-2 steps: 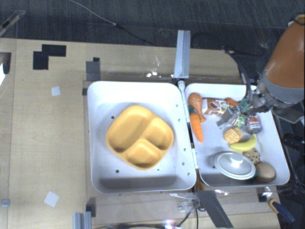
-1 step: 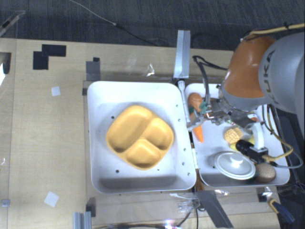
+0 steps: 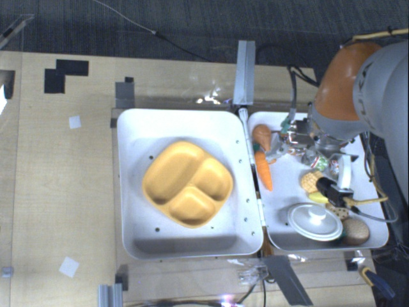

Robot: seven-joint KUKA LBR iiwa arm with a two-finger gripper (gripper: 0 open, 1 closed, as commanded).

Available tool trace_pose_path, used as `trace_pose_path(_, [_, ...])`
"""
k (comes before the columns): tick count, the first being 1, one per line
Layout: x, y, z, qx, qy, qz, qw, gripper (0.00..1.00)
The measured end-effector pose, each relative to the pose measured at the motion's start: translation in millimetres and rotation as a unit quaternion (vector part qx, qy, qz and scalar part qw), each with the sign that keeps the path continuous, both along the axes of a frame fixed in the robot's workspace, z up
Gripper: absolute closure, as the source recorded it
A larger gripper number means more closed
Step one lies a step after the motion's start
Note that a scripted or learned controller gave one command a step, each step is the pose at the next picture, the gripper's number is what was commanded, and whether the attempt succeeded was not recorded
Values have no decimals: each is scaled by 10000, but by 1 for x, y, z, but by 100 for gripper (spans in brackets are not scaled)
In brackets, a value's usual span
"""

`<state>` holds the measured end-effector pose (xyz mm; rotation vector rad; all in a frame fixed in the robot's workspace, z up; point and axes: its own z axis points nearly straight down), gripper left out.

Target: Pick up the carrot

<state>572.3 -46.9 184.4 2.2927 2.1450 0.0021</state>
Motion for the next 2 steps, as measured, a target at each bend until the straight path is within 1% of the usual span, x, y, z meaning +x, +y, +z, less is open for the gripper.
trace_pose_path(1, [43, -45, -97, -13, -34, -237, 9997, 0])
trace_pose_path(2, [-83, -55, -96, 6, -31, -617, 9981, 0])
